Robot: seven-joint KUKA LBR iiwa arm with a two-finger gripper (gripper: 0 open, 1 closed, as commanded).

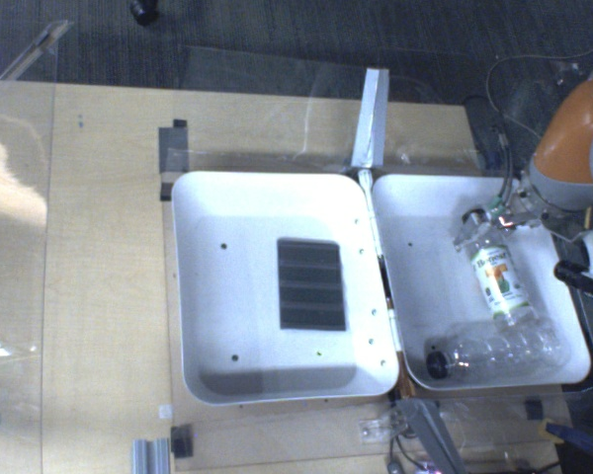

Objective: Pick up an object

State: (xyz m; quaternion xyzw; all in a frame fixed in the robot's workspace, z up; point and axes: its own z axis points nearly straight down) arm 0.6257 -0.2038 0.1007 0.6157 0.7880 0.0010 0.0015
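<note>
The gripper (501, 217) sits at the neck of a labelled bottle (498, 282) in the right bin (415, 265); its state can't be judged. A clear bottle (489, 349) lies along that bin's near edge.

Both bins are white: the left bin (208, 294) carries a dark grey ribbed rectangle (311, 283) with four stripes at its centre, and small dark dots near its corners. In the right bin (415, 265), a clear plastic bottle (497, 273) wears a white label marked green and orange. At six o'clock from it lies a second clear bottle (489, 349) with a black cap. The bench (89, 265) is pale wood. The arm (573, 146), at three o'clock, shows orange above grey.
</note>
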